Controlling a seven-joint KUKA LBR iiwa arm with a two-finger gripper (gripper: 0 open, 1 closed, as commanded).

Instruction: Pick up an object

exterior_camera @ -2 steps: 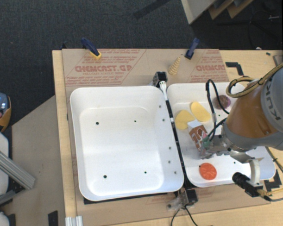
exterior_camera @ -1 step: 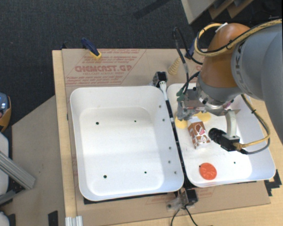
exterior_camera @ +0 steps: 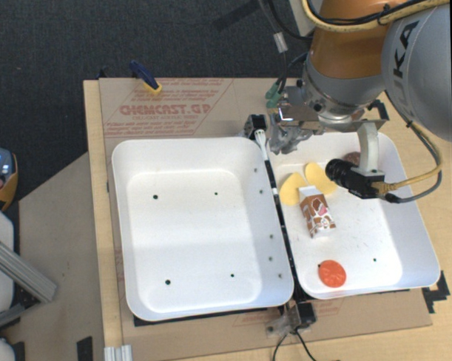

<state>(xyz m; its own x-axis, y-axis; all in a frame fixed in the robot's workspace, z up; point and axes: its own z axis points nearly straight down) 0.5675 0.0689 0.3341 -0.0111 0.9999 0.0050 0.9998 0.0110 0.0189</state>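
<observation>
**Operator:** Where is the hand against the things?

**Spotter:** The brown worktop (exterior_camera: 172, 111) carries both bins. Your arm (exterior_camera: 354, 31) reaches in from the far right, over the far end of the right bin (exterior_camera: 394, 237). Your hand (exterior_camera: 287, 137) hangs at that bin's far left corner, just beside the seam with the left bin (exterior_camera: 191, 236). From this angle I cannot tell whether the hand is open or closed.

Everything you could pick lies in the right bin, on the near side of the hand. The brown and white carton (exterior_camera: 317, 215) lies flat, left of the bin's middle. One yellow piece (exterior_camera: 291, 188) and a second yellow piece (exterior_camera: 320, 176) lie at the carton's far end, touching it. They are the closest things to your hand. The red disc (exterior_camera: 332, 274) lies well apart from the hand.

**Operator:** And the edges and the room?

**Spotter:** The first yellow piece lies near the right bin's left wall, so you are tight on that side. The disc lies close to the near wall and apart from the carton. The bin's right half shows bare white floor, from the carton across to the right wall. The left bin shows a wide white floor marked with four dark dots. A small blue and yellow clip (exterior_camera: 146, 77) sits on the worktop's far edge, well away from your hand.
</observation>
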